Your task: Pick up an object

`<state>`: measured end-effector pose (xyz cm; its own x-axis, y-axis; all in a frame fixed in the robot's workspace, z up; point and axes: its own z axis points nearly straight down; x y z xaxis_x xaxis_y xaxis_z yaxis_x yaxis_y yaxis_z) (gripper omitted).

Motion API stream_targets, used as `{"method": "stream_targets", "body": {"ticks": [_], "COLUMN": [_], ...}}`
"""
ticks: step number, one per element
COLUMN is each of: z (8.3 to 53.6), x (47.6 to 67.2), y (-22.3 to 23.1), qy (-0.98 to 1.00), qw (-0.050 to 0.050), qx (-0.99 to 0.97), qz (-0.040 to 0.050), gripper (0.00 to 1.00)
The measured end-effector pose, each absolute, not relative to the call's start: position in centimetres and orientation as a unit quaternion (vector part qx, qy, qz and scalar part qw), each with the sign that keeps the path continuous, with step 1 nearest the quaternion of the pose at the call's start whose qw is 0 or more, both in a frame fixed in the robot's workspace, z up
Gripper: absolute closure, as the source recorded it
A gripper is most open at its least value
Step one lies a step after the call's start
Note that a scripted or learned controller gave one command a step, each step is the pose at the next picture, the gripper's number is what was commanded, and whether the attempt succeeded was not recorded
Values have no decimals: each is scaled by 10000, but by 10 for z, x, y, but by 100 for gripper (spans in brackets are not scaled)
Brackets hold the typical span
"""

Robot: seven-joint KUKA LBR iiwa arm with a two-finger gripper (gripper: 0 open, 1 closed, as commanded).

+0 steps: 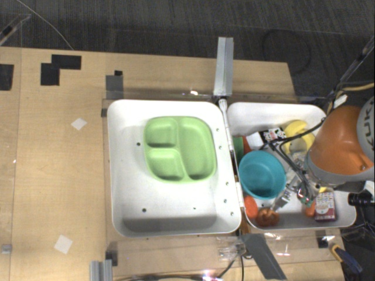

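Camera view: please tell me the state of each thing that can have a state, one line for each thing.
Green divided plate: right side up, flat in the left bin, compartments bare.
Teal bowl: upright, mouth up, in the right bin.
Yellow object: lying at the right bin's far side, partly hidden by cables.
Small packet: lying flat at the right bin's near wall.
Gripper: low in the right bin beside the teal bowl.

We see two white bins (126, 157), a pale green divided tray (179, 148), a teal cup (262, 174), a yellow object (296, 127), a dark red carton (325, 206), and the grey arm's orange band (340, 142).
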<state>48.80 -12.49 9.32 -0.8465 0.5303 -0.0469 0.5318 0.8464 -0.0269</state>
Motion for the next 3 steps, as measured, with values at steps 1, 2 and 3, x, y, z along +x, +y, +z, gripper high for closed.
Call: {"method": "stream_targets", "body": {"ticks": [1, 2, 3], "z": [88, 113, 94], "x": [626, 607, 581], "y": [-127, -131, -166], "qy": [9437, 9262, 9173], "qw": [40, 37, 32], "qx": [3309, 3771, 3983], "qz": [-35, 5, -1], "gripper": [0, 0, 0]}}
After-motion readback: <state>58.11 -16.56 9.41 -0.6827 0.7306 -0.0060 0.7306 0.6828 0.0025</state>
